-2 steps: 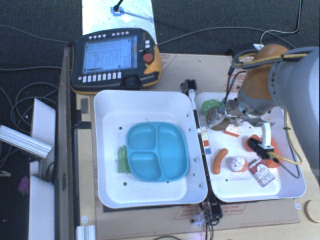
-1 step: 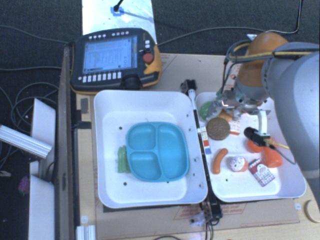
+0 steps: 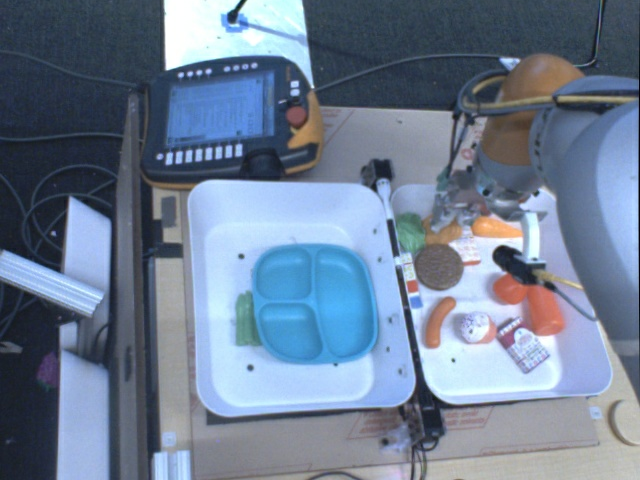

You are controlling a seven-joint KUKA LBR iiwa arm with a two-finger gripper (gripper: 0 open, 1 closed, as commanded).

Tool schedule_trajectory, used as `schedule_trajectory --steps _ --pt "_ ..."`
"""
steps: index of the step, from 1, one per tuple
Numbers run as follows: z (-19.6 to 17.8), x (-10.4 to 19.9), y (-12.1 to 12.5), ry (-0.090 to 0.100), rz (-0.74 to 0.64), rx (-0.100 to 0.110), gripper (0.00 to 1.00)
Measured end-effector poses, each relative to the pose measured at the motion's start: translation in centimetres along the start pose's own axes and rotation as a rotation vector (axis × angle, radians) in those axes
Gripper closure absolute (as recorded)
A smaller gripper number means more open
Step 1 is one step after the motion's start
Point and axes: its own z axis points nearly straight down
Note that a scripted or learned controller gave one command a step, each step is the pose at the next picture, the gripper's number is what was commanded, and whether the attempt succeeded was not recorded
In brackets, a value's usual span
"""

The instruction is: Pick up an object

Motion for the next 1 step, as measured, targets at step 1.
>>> schedule_trajectory --steps 1 --pt "-8.32 5.26 -3.21 0.008 -0.005 -0.009 1.00"
